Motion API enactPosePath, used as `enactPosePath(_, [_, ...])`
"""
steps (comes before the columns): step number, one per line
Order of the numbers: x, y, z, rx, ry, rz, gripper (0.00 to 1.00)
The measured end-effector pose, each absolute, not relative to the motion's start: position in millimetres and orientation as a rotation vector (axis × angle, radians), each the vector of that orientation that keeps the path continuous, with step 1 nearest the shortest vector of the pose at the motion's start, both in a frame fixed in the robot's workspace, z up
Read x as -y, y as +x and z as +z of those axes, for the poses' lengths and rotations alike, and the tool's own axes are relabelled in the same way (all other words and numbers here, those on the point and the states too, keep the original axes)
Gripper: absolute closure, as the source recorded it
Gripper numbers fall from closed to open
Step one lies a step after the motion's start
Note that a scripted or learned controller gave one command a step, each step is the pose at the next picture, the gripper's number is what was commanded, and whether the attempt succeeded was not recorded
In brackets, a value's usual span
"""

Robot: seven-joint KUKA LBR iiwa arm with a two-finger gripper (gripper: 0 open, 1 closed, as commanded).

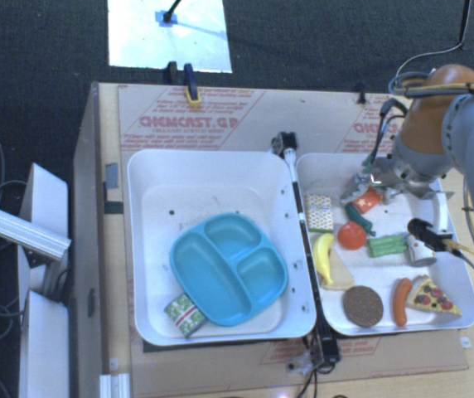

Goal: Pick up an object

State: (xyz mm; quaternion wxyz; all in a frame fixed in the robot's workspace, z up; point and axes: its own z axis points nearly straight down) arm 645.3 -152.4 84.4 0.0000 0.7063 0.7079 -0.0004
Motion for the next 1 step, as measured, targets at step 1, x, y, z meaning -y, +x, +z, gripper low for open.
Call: enactPosePath(1, [152.4,646.2,95.5,-2.225,2.215,0.002,1.0])
